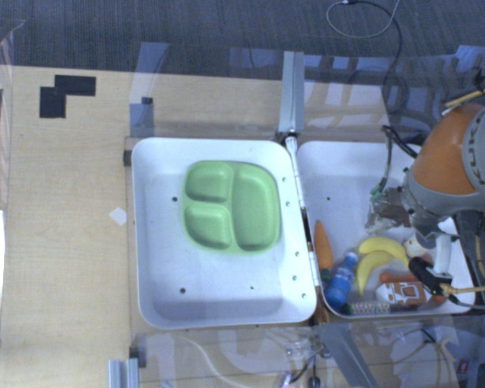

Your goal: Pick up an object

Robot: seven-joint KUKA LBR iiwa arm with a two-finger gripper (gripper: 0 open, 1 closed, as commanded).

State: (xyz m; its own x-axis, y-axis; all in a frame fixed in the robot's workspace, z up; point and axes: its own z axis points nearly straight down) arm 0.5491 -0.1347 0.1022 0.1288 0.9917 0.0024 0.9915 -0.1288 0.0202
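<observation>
Arm's gripper [385, 208] hangs over the right bin [339, 168], just above the bananas [380, 253]; honestly can't tell if it's open or closed.

Arm [461, 164] cut off by right edge; its wrist covers the gripper, so fingers can't be read. Arm also hides far-right part of right bin [339, 164]. Orange-and-white item [400, 291] at bin's near wall partly under a black cable, too small to identify. Bananas [380, 253] partly tucked under wrist
</observation>
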